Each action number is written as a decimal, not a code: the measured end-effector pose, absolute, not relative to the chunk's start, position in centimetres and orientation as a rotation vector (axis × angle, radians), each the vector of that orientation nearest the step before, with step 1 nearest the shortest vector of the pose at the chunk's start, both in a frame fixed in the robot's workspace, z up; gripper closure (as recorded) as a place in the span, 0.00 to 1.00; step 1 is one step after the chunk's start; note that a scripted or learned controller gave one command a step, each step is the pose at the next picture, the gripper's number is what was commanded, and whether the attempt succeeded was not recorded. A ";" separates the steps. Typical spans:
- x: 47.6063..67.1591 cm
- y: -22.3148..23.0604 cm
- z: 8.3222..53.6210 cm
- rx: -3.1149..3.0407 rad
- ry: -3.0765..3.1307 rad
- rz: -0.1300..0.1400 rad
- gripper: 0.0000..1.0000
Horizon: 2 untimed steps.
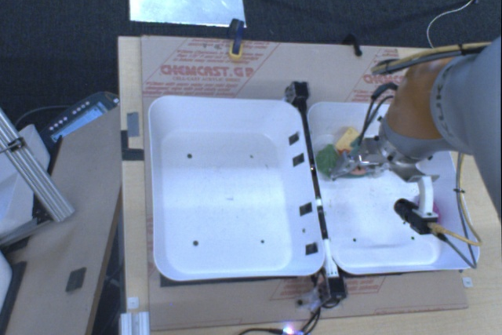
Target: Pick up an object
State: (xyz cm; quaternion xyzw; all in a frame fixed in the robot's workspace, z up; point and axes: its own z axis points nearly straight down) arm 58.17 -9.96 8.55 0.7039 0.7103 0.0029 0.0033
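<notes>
Task stage: early to middle, by my reading; nothing appears lifted, and the pick itself looks not yet done.
Arm: the grey arm point(459, 102) with its orange band reaches in from the right and bends low over the right bin.
Claw: the claw point(357, 162) sits down among the small objects near the upper left part of the right bin point(392, 247); its tip is buried in clutter and shadow, so I cannot tell whether it is wide, narrow or closed on anything.
Task's things: a small heap lies in the right bin, close to the divider between the bins. A green object point(326, 158) lies at the left of the heap, a yellow object point(346, 139) just behind it, and an orange-red scrap point(359, 166) right at the claw.
Count of objects: three coloured pieces can be told apart; more may be hidden under the wrist.
Count of bins: two, side by side on the tabletop point(196, 63).
Left bin: the left bin point(169, 169) shows bare white floor with a few dark dots.
Count of arms: one.
Left to do: secure one piece firmly and raise it clear of the bin floor.
Risk, as a judgement: the pieces lie touching one another, so a grasp may nudge them or catch two.
</notes>
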 end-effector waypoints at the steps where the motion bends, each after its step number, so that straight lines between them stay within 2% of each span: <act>1: 59.4 -10.6 8.5 2.213 2.225 0.004 0.00; 2: 63.5 -12.4 8.6 2.211 2.223 0.005 0.00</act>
